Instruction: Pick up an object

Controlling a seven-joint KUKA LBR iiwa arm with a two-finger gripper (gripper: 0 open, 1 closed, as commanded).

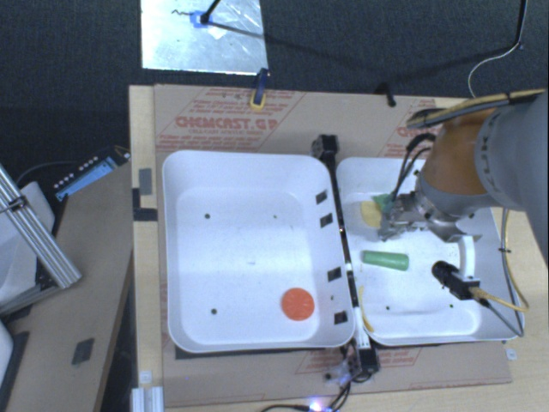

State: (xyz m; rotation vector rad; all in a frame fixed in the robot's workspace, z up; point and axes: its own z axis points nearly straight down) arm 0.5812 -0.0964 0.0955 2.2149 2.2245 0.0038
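- Two white bins are carried on the table (214,114).
- The green cylinder (384,259) lies in the right bin (429,324), at six o'clock from the claw (392,217).
- It is judged light, stiff and best gripped mid-length.
- The claw's opening cannot be told.

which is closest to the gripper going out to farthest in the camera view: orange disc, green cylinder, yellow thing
1. Yellow thing, right bin, just left of the gripper.
2. Green cylinder, right bin, just below the gripper.
3. Orange disc, left bin, lower right corner.
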